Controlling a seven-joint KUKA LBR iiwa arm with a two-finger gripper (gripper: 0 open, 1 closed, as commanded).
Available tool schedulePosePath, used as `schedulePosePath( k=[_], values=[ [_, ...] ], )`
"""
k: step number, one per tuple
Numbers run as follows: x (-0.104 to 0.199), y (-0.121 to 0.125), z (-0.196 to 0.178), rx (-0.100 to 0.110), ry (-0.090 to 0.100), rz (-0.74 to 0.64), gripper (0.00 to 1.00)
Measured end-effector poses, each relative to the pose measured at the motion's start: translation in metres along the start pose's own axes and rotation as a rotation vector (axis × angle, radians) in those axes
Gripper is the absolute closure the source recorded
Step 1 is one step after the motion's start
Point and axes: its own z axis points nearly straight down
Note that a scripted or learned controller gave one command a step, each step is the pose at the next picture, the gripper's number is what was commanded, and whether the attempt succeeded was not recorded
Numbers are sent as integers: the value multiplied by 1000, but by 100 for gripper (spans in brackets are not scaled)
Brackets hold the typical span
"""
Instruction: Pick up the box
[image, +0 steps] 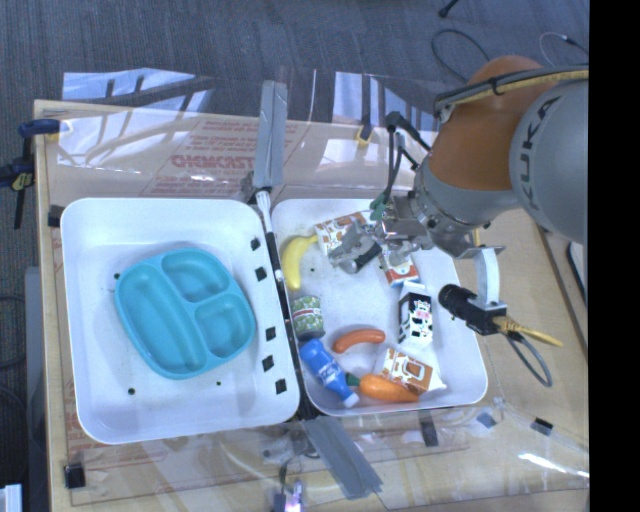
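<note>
Gripper (352, 255) low over the far part of the right bin (455, 350), on the grey arm (555, 150) with the orange band, reaching in from the right. Grip state not readable from this angle: metal parts bunched together, no clear gap or closure to go by. Box (334, 232), small and printed, red and white with a picture on top, right at the gripper's far-left side. Lies flat on the bin floor close to the far wall, near-right corner overlapped by the gripper; clamped or merely beside, impossible to say. Just right of the gripper, a red-and-white carton (400, 268), partly tucked under the wrist. Left of the gripper, a banana (295, 258), lengthwise along the wall between the two bins, apart from the box. Toward the camera from the gripper, a cow-print carton (416, 318) off to the right, and a green-labelled can (307, 316) off to the left by the dividing wall. Between those two and a bit nearer, a sausage (358, 340). Nearer still, by the front wall, a blue bottle (325, 368), a carrot (385, 390) and an orange-and-white carton (408, 370), carrot touching that carton. Well left of the gripper, the left bin (90, 350), with a blue divided plate (185, 312) flat inside.
</note>
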Motion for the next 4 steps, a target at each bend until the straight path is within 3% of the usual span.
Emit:
schedulePosePath(
  k=[1,2,3,4],
  values=[
    [-90,-5,-19,-3,-1,222,0],
    [-73,51,90,1,1,255,0],
    [-29,47,128,0,0,171,0],
    [-10,33,119,-1,0,-200,0]
  ],
)
